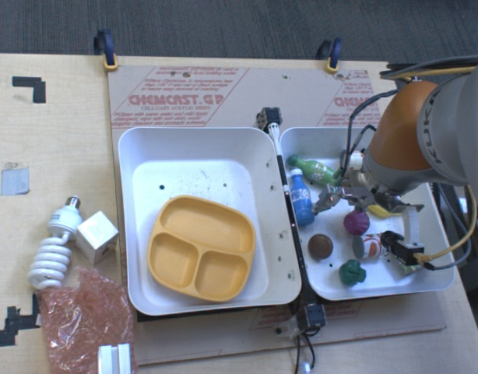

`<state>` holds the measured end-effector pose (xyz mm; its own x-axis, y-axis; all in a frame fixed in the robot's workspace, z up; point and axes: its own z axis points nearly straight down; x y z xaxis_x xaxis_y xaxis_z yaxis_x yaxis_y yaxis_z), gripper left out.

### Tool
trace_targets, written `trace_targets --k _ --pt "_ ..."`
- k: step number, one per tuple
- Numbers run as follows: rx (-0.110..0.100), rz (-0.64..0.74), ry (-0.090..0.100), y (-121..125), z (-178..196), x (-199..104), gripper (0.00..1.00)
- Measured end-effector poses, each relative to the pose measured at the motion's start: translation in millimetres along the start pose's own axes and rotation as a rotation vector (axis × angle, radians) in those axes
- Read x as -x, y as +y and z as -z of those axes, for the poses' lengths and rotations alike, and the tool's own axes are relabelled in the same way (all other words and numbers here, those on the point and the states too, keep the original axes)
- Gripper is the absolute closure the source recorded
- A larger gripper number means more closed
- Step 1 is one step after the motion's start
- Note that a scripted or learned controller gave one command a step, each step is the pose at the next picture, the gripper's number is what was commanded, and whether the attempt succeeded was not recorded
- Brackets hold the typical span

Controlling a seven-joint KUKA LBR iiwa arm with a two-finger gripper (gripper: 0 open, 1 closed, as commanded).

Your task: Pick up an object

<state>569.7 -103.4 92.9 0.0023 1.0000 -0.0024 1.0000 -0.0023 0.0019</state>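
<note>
The right bin (379,287) holds several small objects. A blue bottle (300,197) lies along its left wall, with a green object (313,167) behind it. Toward the front are a brown ball (321,245), a purple ball (356,223), a white and red piece (370,245) and a dark green lump (350,271). My gripper (344,197) hangs low over the middle of this bin, just right of the blue bottle and just above the purple ball. A yellow item (377,209) peeks out under the wrist. Nothing is visibly lifted.
The left bin (138,170) holds a yellow divided tray (202,248). Outside it on the left lie a spiral light bulb (54,248), a white cube (97,234) and a reddish mesh bag (87,318). The grey and orange arm (414,131) covers the right bin's back right.
</note>
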Motion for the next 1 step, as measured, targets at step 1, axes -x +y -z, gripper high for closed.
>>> trace_targets --k 1 --pt "0.006 -0.003 -0.006 -34.6 1.6 -4.2 0.0"
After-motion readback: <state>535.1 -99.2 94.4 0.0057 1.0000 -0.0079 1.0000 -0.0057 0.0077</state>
